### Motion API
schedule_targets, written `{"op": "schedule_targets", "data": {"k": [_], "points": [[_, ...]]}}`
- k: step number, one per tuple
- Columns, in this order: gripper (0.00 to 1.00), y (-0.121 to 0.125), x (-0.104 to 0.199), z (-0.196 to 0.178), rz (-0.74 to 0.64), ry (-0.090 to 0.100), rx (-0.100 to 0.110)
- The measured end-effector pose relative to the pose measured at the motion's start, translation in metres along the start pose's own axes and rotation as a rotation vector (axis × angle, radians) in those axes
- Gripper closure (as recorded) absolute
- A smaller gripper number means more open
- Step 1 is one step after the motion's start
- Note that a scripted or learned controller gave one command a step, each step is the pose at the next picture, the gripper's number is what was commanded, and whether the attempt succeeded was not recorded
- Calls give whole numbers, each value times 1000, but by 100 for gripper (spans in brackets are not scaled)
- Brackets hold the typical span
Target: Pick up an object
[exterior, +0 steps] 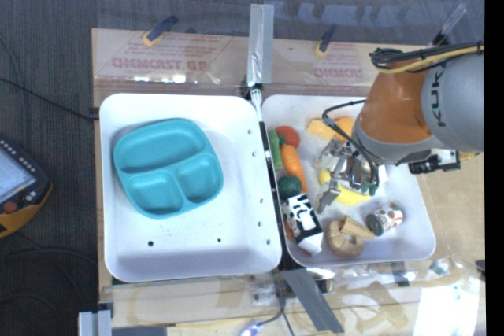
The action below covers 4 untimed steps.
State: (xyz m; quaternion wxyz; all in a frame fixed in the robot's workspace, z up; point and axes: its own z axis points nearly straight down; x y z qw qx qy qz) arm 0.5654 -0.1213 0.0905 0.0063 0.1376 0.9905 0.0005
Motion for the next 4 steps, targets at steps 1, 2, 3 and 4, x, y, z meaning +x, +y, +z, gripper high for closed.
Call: {"op": "schedule_targets", "data": {"k": [1,2,3,4], "points": [[0,10,-85,2,-92,3,4],[0,18,-8,0,38,1,0],[100,19,-11,-12,37,-8,1],[100,99,2,-93,202,10,3]]}}
